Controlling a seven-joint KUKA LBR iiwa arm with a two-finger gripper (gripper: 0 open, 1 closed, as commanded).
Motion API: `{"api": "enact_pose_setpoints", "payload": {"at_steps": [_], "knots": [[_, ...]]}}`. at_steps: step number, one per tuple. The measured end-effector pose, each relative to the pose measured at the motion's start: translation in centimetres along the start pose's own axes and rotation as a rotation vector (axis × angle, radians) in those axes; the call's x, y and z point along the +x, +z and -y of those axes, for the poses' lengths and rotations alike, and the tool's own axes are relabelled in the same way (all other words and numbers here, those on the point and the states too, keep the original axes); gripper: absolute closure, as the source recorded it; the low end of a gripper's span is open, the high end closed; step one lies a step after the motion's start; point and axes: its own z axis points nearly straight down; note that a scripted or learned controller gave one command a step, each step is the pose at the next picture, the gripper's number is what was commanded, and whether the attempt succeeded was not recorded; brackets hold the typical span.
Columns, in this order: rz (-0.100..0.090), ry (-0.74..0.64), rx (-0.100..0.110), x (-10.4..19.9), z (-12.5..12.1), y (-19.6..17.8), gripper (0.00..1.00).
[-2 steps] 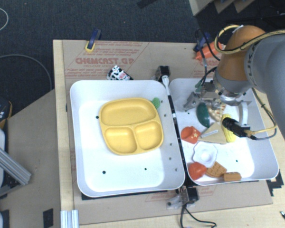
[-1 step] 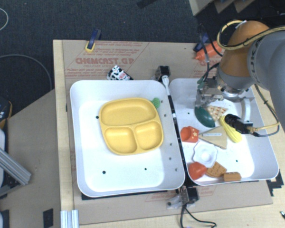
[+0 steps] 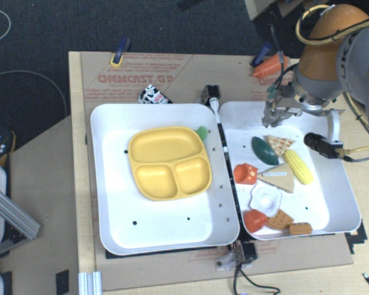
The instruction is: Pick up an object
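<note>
Bins sit side by side on a cardboard-brown bench board [image 3: 80, 165]: the left bin [image 3: 111, 226] carries a yellow divided plate [image 3: 170, 162], with a small green piece [image 3: 202, 132] touching the plate's 1 o'clock corner. Printed in red across the board at the left bin's 12 o'clock is lettering that reads roughly "CHEMCAST GP"; the smaller lines beneath it are too faint to read.

In the right bin [image 3: 341, 195] lies a cluster of toy food. A dark green oval piece [image 3: 264, 150] sits near the centre, with a pizza slice [image 3: 281, 144] touching it at 2 o'clock and a yellow corn cob [image 3: 299, 166] at its 4 o'clock. A red piece with a star [image 3: 245, 173] lies at 8 o'clock from the green piece, a beige wedge [image 3: 280, 180] just beside the corn, a fried egg [image 3: 265, 199] below that, and a red-orange piece [image 3: 255, 220], a waffle-like brown piece [image 3: 280, 219] and a small brown lump [image 3: 300, 228] along the bin's 6 o'clock edge.

The gripper [image 3: 277, 117] hangs over the right bin's 12 o'clock part, just above the pizza slice and green piece, nothing visibly between its fingers; whether they are spread or closed I cannot tell.

A black-and-white spotted object [image 3: 152, 95] lies on the board at the left bin's 12 o'clock.
</note>
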Motion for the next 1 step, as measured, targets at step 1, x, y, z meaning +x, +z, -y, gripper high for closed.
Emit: {"api": "enact_pose_setpoints", "payload": {"at_steps": [1], "knots": [[0.000, -0.002, -0.002, 0.36, -0.42, -6.47, 1.00]]}}
